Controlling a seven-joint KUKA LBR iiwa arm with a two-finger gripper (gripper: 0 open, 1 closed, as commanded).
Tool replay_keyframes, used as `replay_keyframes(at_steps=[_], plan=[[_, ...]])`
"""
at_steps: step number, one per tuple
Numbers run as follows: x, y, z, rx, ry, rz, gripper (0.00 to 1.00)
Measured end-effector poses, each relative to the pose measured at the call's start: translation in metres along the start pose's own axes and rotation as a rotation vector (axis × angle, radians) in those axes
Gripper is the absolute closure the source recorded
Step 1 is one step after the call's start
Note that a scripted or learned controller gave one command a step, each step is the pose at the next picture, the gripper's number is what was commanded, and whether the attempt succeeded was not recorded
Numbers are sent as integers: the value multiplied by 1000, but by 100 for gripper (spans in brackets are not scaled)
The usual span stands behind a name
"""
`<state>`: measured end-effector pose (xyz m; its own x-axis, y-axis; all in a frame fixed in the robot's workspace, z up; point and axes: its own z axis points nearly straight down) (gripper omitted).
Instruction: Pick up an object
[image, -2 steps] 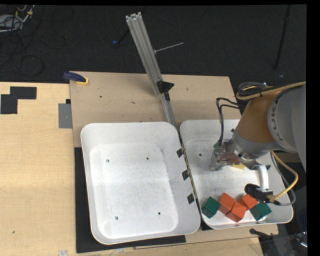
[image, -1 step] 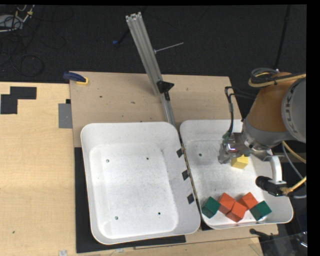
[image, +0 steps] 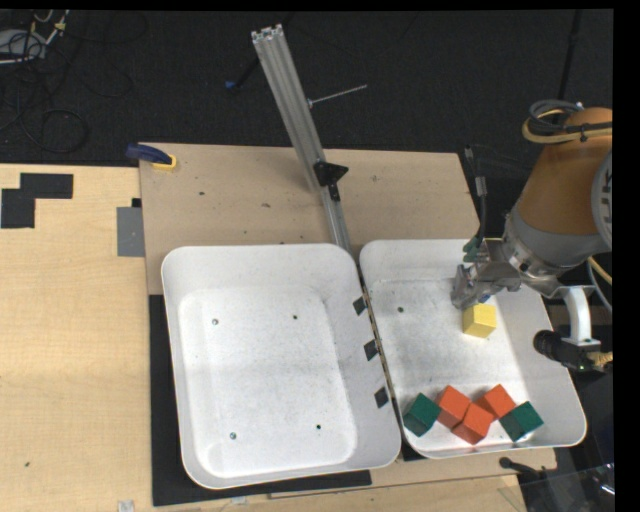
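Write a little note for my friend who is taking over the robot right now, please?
Gripper: low in the right bin, just above the yellow block. Whether it grips the block is unclear.
Other blocks: two green blocks and orange blocks are bunched at the right bin's near edge.
Left bin: beside it.
Done: nothing lifted clear yet.
Left: grab one block and raise it.

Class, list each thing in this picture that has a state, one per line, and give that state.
Gripper: low in the right bin, just above the yellow block.
Yellow block: on the right bin floor, alone.
Orange blocks: clustered at the near edge.
Green blocks: flanking the orange ones.
Right bin: holds all the blocks.
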<state>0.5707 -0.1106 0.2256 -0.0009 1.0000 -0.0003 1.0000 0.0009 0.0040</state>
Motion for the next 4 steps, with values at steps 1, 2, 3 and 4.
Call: replay_keyframes(at_steps=[1,2,3,4], plan=[[-3,5,-43,2,0,0,100],[-5,5,-72,3,0,-1,100],[43,15,-69,6,2,-2,100],[92,22,-44,10,2,-3,100]])
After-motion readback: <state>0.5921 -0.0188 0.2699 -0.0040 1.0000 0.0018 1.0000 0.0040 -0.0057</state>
